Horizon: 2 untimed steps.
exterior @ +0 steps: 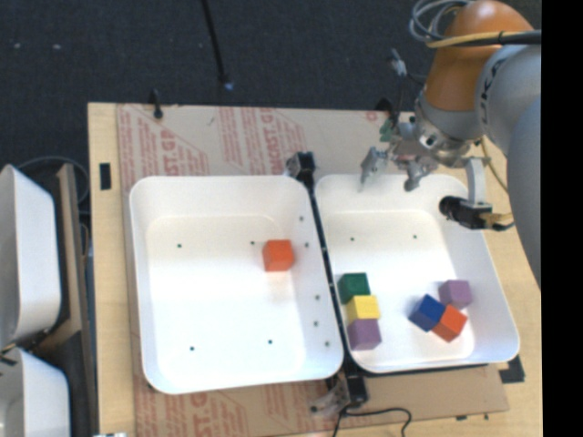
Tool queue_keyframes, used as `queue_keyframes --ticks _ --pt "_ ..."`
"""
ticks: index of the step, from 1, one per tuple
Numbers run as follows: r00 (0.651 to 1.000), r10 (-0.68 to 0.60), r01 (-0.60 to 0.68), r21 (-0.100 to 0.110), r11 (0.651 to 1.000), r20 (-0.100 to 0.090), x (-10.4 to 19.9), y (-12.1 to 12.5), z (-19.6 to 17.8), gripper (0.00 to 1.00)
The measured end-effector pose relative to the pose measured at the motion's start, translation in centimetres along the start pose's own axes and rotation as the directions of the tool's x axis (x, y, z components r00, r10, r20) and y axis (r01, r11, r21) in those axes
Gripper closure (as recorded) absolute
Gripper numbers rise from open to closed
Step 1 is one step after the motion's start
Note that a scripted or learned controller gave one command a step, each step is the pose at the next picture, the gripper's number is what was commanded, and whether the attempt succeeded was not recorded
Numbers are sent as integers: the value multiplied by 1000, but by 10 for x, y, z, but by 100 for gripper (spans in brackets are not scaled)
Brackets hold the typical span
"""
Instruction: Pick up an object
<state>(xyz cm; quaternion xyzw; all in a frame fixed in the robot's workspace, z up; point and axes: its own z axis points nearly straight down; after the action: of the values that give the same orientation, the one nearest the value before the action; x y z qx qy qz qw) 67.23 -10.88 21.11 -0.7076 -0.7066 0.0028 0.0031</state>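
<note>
1. Zero objects picked so far, as we read it: the two-finger metal gripper hangs over the far rim of the right-hand shallow white plastic bin, fingers spread apart w/ nothing between them.
2. We see five small blocks in that bin, all near its front. A green cube, a yellow cube and a purple cube sit in a touching column by the divider.
3. To their right, a blue cube, a red-orange cube and a second, lilac cube make a tight cluster.
4. One orange cube sits alone in the left white bin, well apart from everything.
5. Left to do, in our judgement: pick a target, descend, close, lift. That's basically the whole task. The lone orange cube looks the easiest grab; the clustered ones risk a nudge.
</note>
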Motion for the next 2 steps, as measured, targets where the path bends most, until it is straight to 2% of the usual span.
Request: queue_keyframes --ticks 1,2 --pt "1000 -1 1 -10 1000 1 0 2 -6 0" --pt "1000 -2 2 -5 1000 1 1 10 42 0"
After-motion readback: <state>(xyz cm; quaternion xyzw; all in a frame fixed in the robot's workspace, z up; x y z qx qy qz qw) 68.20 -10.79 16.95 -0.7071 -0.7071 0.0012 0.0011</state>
